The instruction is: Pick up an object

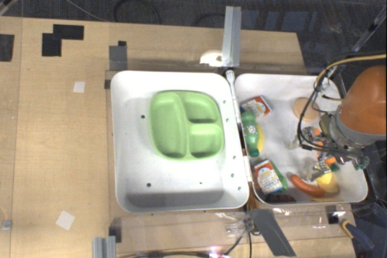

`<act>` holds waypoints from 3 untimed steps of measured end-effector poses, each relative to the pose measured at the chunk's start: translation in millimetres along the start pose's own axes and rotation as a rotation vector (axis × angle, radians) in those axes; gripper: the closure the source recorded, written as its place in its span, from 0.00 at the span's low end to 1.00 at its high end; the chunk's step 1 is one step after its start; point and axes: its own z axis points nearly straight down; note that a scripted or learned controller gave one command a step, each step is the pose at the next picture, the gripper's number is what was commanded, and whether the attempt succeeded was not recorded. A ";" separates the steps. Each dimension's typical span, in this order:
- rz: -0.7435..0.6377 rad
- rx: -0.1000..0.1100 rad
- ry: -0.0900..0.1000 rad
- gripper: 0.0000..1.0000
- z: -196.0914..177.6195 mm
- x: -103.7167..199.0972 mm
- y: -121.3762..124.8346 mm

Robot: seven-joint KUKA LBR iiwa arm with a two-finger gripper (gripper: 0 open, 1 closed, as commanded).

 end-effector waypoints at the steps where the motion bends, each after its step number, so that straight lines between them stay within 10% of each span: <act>1: -0.009 0.009 -0.017 1.00 -14.8 -6.3 -0.4; 2: -0.009 0.008 -0.016 0.00 -14.3 -6.0 -0.2; 3: 0.122 0.000 -0.001 0.00 -0.4 18.8 -11.0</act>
